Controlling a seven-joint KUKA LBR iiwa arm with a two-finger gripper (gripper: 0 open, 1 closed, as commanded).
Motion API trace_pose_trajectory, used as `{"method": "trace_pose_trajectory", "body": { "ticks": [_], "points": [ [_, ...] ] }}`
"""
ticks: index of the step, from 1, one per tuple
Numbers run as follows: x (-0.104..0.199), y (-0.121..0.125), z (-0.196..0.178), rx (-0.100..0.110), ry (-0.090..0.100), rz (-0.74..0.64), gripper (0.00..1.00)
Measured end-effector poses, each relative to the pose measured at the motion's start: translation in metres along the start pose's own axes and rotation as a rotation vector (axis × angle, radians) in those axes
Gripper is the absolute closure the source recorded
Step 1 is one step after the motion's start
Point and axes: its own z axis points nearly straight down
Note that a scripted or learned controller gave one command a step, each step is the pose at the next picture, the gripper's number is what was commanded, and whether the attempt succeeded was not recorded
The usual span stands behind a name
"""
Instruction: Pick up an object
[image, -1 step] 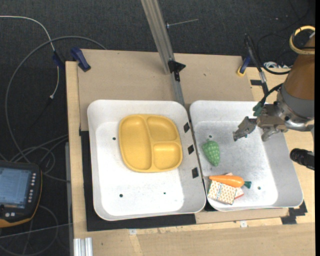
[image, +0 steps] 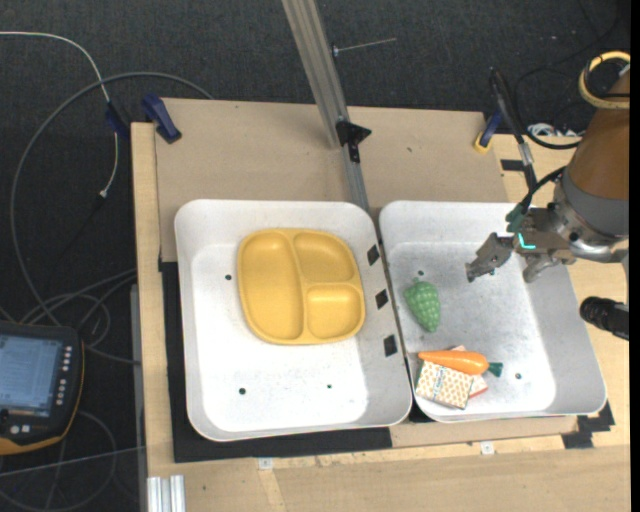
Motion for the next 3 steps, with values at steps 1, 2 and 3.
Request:
{"method": "trace_pose_trajectory", "body": {
  "ticks": [1,2,3],
  "points": [
    [0.002,-0.005,0.062,0.007,0.001,0.001,0.00],
    [0.006,-0.005,0.105,0.006,0.001,0.000,0.00],
    [0.009,0.003,0.163,0.007,0.001,0.000,0.00]
  ]
}}
